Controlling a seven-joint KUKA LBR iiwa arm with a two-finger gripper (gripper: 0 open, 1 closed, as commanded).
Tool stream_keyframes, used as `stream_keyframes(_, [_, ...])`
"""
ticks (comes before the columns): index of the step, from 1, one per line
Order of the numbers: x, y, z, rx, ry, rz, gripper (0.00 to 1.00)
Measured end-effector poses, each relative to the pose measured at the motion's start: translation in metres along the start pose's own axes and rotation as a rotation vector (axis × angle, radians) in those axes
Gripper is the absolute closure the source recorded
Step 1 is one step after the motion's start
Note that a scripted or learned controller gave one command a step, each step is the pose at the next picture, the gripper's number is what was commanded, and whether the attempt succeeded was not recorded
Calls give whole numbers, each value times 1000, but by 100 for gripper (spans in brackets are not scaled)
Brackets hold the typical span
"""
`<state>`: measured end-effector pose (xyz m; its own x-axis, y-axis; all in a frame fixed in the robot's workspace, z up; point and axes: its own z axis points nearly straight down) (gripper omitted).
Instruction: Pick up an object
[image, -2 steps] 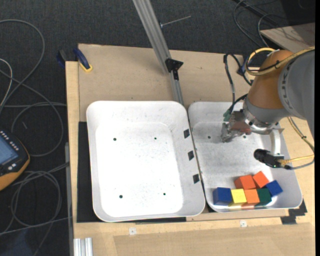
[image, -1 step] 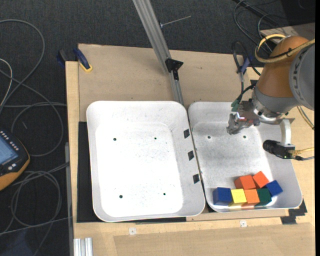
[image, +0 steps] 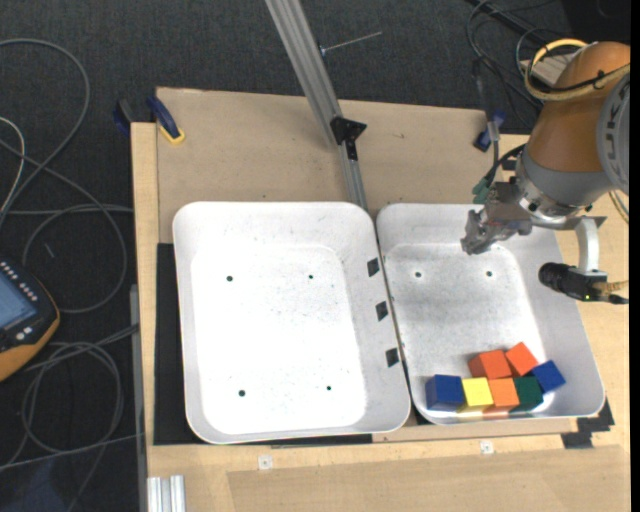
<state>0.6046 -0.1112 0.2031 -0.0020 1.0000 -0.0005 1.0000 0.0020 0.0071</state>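
Several small blocks lie bunched in the near right corner of the right bin (image: 450, 300): a blue block (image: 445, 390), a yellow block (image: 477, 392), orange blocks (image: 492, 364), a green block (image: 528, 390) and another blue block (image: 548, 376). My gripper (image: 476, 240) hangs over the far part of the right bin, well apart from the blocks. Nothing shows beneath it or between its tips.
The left bin (image: 275, 320) stands beside the right one, joined by dark clips (image: 381, 310). A slanted metal pole (image: 320, 90) rises behind the bins. Blue clamps (image: 166, 118) sit at the bench's far corners. Cables and a handheld pendant (image: 20, 310) lie on the floor to the left.
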Motion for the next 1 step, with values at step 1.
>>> stream_keyframes(1, [5,9,-62,-2,-1,-1,100])
